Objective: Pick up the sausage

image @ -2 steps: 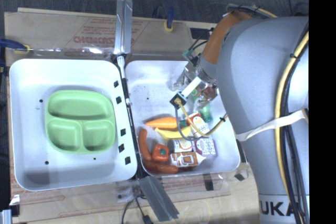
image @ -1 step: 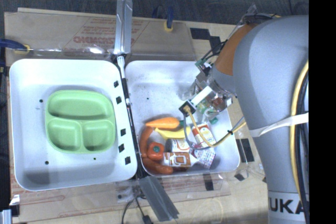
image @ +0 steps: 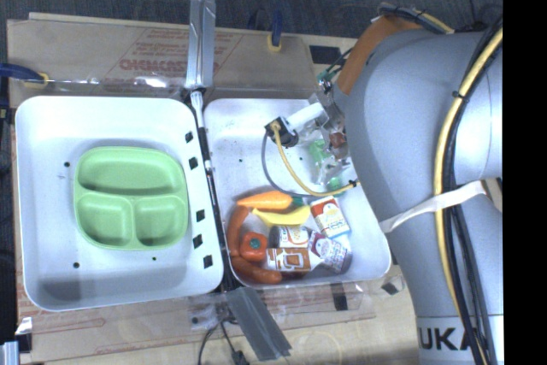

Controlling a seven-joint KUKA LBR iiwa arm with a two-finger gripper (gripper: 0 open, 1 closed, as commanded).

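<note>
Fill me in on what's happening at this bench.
A grey robot arm with an orange band reaches into the right white bin. Its tool sits over that bin's upper part, apart from the toy food heaped at the lower end, where the curved reddish-brown sausage lies untouched. The left white bin holds a green divided plate.

The grey arm (image: 419, 150) reaches in from the right, its bulk filling that side of the view; an orange band (image: 376, 43) curves above the wrist. The gripper (image: 329, 151) hangs low at the arm's left edge, pointing down; yellow cable (image: 286, 162) loops out beside it.
</note>
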